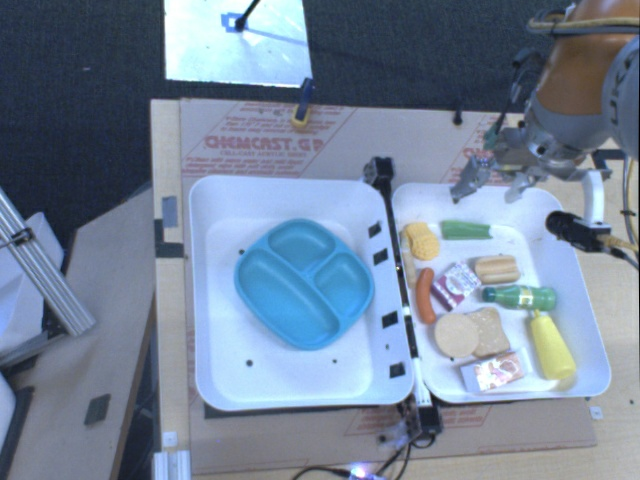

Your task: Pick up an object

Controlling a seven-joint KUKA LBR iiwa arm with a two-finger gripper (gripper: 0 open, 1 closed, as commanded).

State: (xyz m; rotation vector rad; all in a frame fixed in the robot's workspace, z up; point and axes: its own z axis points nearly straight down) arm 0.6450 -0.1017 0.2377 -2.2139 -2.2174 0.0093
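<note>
Jaws are spread wide, nothing between them: your gripper (493,180) hangs over the far edge of the right bin (585,368), two fingers pointing down, one finger (468,180) on the left, the other toward the right.

Pickable stuff all sits in that right bin. Nearest the gripper is a green pod-shaped piece (465,230), lying flat just below the fingers, not touched. Left of it a yellow corn piece (421,240). Below that a red-orange sausage (426,295) running along the bin's left wall. Beside it a small red-and-white packet (456,284), then a hot dog bun (496,268). A green bottle (520,297) lies on its side just under the bun. A round cracker-like disc (457,336) touches a bread slice (489,332). A yellow bottle (551,346) lies near the right wall. A second red wrapper (494,372) sits at the near edge. Items are crowded, several touching.

Left bin (215,368) holds a blue divided tray (303,282), three compartments.

A row of black clips (385,286) runs along the seam between the bins.

The board (260,138) under the bins carries red print, roughly "CHEMCAST GP"; packet labels too small to read.
</note>
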